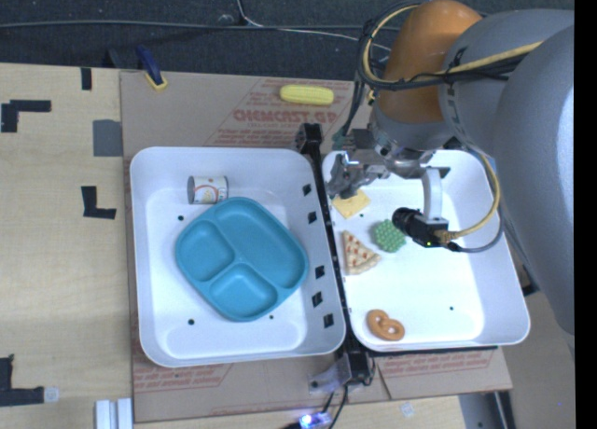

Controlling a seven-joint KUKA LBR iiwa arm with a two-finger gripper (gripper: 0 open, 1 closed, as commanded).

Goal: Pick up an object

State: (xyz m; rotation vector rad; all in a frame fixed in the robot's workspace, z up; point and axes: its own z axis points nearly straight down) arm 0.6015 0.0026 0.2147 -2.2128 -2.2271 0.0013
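My gripper (350, 175) hangs over the far left corner of the right bin (466, 306), just above a yellow cheese wedge (352, 205). Nothing shows between its fingers. A green broccoli piece (388, 235) lies to the right of the cheese. A pizza slice (357, 254) rests below the cheese near the bin's left wall. A small pretzel (384, 325) sits near the front of that bin.
The left bin (159, 325) holds a blue divided plate (241, 256) and a small can (207, 189) lying on its side. A yellow banana (306, 94) lies on the cardboard behind the bins. The arm's grey bulk (522, 119) covers the right bin's far right.
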